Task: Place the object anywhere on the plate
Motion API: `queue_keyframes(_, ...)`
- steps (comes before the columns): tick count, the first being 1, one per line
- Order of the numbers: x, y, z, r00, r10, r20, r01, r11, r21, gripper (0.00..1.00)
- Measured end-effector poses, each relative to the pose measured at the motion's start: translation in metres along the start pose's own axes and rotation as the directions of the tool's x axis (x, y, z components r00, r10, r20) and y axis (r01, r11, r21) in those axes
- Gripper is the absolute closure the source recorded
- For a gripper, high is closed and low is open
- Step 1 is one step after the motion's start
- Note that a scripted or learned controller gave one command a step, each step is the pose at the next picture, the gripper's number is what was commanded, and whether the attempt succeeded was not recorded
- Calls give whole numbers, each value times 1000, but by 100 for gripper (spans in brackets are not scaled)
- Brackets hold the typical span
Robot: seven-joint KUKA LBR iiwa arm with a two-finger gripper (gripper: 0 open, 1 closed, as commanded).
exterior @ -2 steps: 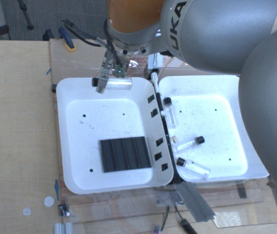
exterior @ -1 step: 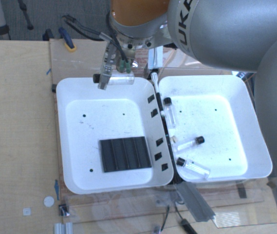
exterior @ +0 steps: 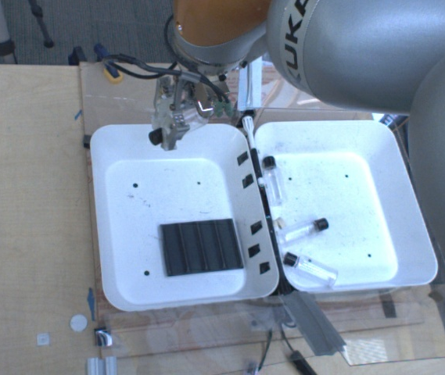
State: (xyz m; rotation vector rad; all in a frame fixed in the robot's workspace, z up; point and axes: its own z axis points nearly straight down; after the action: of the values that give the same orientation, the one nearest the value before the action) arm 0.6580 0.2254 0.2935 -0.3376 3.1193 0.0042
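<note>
Pale wood bench (exterior: 26, 209) fills the left of the frame, with two white bins side by side on it. Nearest, at the lower middle, the left bin (exterior: 120, 283) holds the plate (exterior: 201, 247), a dark ribbed rectangle lying flat on its floor. Right of it, the right bin (exterior: 378, 209) holds three clear vials with black caps: one (exterior: 310, 269) at its lower left corner, one (exterior: 304, 228) just above that, and one (exterior: 271, 176) along its left wall. Farther up, my gripper (exterior: 169, 127) hangs over the top rim of the left bin, well apart from plate and vials; I see nothing between its fingers, and cannot tell how wide they stand.
</note>
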Motion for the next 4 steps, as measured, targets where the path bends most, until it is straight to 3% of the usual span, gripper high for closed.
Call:
queue_keyframes(1,-9,-1,7,992,-129,4,129,992,0,100)
queue_keyframes(3,3,1,29,950,-312,-2,312,950,0,100)
queue_keyframes(4,5,2,31,880,-475,-1,475,880,-1,100)
